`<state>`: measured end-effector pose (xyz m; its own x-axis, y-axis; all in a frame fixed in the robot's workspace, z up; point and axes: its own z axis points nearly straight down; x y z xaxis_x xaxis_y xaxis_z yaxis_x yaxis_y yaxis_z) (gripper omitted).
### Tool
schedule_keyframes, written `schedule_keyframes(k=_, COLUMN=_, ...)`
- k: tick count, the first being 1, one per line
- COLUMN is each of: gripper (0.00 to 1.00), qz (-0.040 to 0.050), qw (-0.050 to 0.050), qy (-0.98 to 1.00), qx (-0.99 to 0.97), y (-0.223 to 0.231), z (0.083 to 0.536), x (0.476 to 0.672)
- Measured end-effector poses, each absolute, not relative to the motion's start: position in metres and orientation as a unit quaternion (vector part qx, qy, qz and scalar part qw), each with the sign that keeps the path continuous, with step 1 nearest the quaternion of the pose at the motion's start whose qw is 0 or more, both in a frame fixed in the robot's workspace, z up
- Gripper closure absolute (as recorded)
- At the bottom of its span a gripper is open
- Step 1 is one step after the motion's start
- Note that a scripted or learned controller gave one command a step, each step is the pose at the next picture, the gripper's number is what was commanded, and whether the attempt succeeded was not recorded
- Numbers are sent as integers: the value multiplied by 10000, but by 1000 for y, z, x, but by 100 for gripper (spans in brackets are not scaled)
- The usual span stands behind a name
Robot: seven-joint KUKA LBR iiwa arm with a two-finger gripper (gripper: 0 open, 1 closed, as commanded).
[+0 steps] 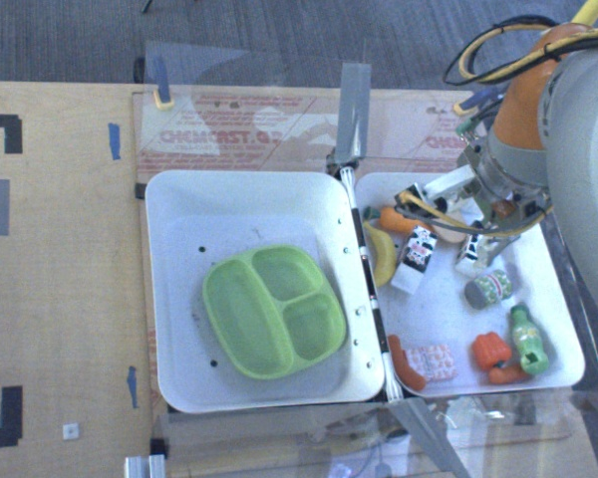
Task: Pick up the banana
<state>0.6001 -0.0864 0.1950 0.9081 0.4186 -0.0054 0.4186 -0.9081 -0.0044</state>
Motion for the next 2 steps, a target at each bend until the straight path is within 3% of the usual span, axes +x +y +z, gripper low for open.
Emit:
schedule_keyframes(k=1, gripper=0, qz=-8, qw=1, qy=-2443, qx=-9697, y=-138, z=86, x=537)
schedule_keyframes(k=2, gripper=0, qz=-22, qw=-14, qy=-3470, qx=-9379, y=-99, z=87, x=586)
